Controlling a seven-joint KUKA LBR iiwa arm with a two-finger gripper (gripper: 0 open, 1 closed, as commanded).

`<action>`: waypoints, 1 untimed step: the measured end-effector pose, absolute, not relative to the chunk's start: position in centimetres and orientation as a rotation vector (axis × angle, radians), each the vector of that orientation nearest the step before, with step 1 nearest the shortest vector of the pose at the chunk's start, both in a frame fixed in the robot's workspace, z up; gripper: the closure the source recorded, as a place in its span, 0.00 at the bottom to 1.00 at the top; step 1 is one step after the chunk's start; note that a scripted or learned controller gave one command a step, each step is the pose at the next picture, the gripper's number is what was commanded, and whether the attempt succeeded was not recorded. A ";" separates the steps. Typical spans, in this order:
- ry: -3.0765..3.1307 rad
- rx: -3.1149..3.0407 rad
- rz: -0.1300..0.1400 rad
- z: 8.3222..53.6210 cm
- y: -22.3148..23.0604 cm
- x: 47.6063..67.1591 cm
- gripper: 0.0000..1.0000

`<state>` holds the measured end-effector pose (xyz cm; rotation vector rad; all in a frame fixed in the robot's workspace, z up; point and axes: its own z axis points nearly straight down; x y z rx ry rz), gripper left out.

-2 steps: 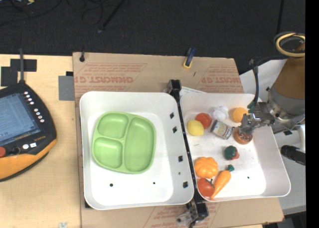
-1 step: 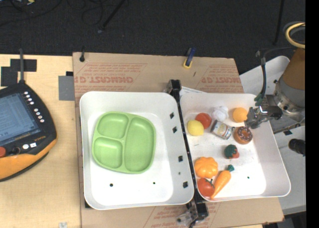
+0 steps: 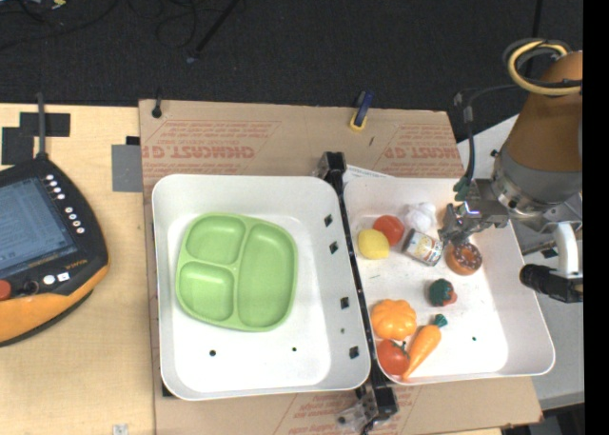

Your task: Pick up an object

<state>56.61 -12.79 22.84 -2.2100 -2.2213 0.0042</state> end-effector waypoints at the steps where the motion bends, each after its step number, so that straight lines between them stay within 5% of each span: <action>1: -2.223 -2.210 0.006 23.4 -7.4 57.6 1.00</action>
